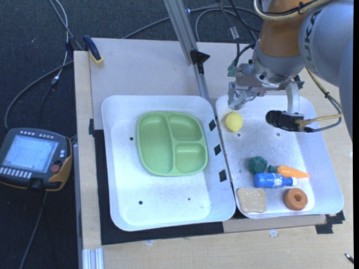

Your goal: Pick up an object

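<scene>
A yellow ball [234, 121] lies near the far left corner of the right bin [325, 167]. My gripper [238, 101] hangs just above and behind the ball, its fingers pointing down. Nothing shows between the fingers. Toward the bin's front lie a dark green toy [258, 163], an orange carrot [293, 172], a blue bottle [273, 180], a brown doughnut [295, 198] and a tan slice of bread [251, 200].
The left bin [120, 206] holds a green divided plate [171, 142]. A metal post [188, 38] rises slantwise between the bins at the back. A black camera unit [285, 120] juts from the wrist over the right bin. A teach pendant [33, 158] lies off the bench at left.
</scene>
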Controlling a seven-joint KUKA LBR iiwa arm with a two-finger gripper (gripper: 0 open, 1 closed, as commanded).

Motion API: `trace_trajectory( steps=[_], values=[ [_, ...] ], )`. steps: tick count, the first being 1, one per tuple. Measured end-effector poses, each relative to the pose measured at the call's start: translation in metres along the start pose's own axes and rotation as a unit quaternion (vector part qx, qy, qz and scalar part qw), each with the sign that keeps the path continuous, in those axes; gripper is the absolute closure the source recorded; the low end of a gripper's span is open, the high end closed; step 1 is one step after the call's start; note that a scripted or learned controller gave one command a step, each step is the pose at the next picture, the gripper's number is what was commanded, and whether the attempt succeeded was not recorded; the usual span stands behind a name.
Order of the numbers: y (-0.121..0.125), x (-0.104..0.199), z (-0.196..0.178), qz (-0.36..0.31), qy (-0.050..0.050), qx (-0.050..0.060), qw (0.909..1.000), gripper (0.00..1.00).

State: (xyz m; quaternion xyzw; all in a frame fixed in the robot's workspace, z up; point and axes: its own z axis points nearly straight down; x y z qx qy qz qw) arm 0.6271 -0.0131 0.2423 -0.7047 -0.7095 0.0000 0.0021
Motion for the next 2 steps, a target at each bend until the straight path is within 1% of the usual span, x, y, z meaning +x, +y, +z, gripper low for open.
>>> trace_trajectory(
  steps=[1, 2],
  values=[
    [0.004, 0.055, -0.002, 0.001, -0.001, -0.002, 1.0, 1.0],
    [0.001, 0.105, 0.021, 0.001, -0.001, 0.001, 1.0, 1.0]
  ],
)
